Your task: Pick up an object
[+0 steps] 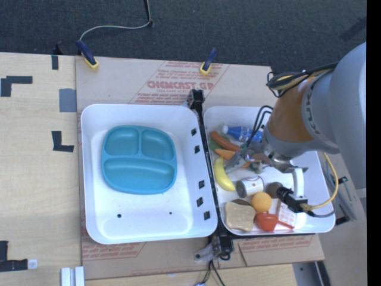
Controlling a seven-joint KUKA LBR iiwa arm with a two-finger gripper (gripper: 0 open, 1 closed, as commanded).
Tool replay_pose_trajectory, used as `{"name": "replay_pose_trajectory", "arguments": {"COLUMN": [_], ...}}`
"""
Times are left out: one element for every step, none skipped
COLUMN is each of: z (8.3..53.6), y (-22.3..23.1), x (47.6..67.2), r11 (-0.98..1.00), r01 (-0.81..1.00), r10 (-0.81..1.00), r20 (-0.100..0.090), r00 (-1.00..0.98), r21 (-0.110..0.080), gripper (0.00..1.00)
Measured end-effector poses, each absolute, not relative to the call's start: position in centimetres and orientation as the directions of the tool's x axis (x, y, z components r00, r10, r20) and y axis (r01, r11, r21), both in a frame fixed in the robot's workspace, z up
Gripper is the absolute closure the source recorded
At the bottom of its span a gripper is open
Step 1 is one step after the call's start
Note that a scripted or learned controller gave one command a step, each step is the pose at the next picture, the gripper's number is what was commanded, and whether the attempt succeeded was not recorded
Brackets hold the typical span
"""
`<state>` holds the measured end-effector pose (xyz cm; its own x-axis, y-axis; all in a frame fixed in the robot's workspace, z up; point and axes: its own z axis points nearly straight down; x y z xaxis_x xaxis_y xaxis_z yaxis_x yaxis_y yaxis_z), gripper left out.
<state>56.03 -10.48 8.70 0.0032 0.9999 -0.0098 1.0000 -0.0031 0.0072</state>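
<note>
The right bin (pixel 309 224) holds several toy foods: a yellow banana (pixel 222 175), an orange carrot (pixel 222 141), a white can (pixel 249 186), an orange ball (pixel 261 202), a slice of bread (pixel 239 215), a red piece (pixel 268 221) and a blue-capped bottle (pixel 237 131). My gripper (pixel 244 158) reaches down into the upper middle of this bin, just right of the banana and below the carrot. The wrist hides what lies under it.
The left bin (pixel 95 219) holds a blue divided plate (pixel 140 159). The divider (pixel 202 159) between the bins runs just left of the banana. The arm's grey body (pixel 339 112) covers the right bin's far right side. Yellow clamps (pixel 88 57) sit at the bench's back.
</note>
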Motion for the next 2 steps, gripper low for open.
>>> {"name": "replay_pose_trajectory", "arguments": {"z": [8.6, 8.5], "y": [-10.8, -9.6], "x": [61.9, 66.5], "r11": [0.001, -0.005], "r01": [1.000, 1.000], "r10": [1.000, 1.000], "r20": [-0.003, 0.001], "r00": [-0.001, 0.005], "r21": [0.006, -0.021], "gripper": [0.00, 0.00]}}
